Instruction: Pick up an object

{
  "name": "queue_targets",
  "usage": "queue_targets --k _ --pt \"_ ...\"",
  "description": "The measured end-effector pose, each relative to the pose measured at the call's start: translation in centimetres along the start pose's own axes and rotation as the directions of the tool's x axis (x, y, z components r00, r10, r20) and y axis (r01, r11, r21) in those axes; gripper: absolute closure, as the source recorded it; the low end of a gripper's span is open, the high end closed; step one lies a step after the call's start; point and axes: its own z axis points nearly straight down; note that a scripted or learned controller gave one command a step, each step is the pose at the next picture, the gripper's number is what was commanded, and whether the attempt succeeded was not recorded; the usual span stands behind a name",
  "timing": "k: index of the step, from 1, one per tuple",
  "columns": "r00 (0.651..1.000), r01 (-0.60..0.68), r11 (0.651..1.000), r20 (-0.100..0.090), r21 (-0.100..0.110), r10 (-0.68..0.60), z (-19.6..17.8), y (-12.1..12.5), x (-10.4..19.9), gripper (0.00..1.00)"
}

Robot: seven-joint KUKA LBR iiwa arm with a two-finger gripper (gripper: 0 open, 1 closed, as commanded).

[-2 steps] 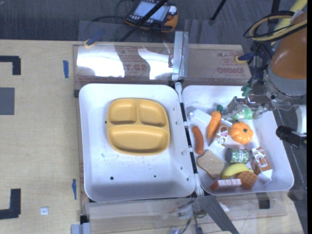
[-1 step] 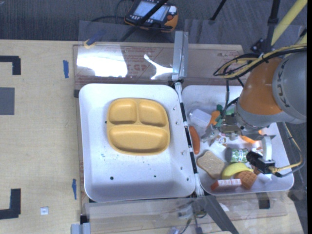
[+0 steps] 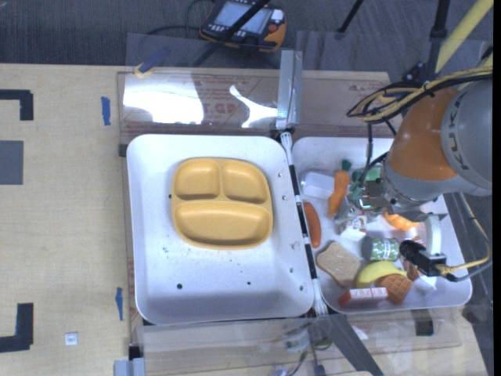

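Arm: my grey arm with its orange band (image 3: 419, 143) reached in from the right of the frame, over the upper part of the right bin.
Gripper: my gripper (image 3: 362, 200) hung low over the middle of the right bin; I could not tell how it stood, nor whether anything sat in it.
Right bin: the shallow white bin (image 3: 458, 288) held a clutter of toy food.
Objects: an orange toy carrot (image 3: 339, 190) lay just left of my gripper, a red toy sausage (image 3: 313, 222) by the bin's left wall, a tan slice of toy bread (image 3: 337, 262) below it, a yellow toy banana (image 3: 377, 272) and a green can (image 3: 383, 249) near the bottom.
Left bin: the other shallow white bin (image 3: 156, 272) carried a yellow three-compartment plastic tray (image 3: 222, 202).
Desk: pale wood (image 3: 63, 210) on the left of the frame.
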Motion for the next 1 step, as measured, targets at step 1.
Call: queue_targets --k 1 --pt "0.999 -0.031 0.999 -0.005 0.009 0.031 -12.04 5.86 5.93 1.00"
